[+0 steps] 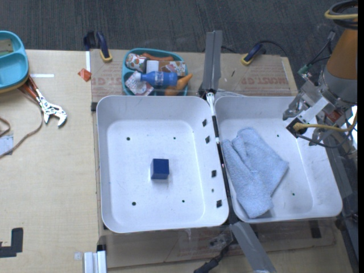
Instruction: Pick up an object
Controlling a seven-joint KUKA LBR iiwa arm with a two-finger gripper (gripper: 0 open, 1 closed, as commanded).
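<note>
The blue block [160, 168] is seen lying alone on the floor of the left white bin [114, 198], slightly below the middle and well apart from every wall. A pale blue terry towel [256, 172], loosely folded, is laid in the right white bin [315, 175], towards its left and near wall, with one end pressed close to the divider between the two bins.

The end effector [298, 111] is held over the far right corner of the right bin, below the grey wrist and orange band of the arm [343, 58]. It is kept apart from the towel and well apart from the block. Whether it is released or clenched cannot be told from this slant, and no contact with either object can be made out.

Reddish print is carried on the brown board [261, 78] behind the bins, but the letters cannot be read with confidence. Behind the left bin a teal bowl [132, 58] is filled with small packets and a blue bottle [156, 78]; their labels are too small to read. Further left on the bench [51, 186] an adjustable wrench [52, 112] is laid beside a light-blue tray [12, 61].
</note>
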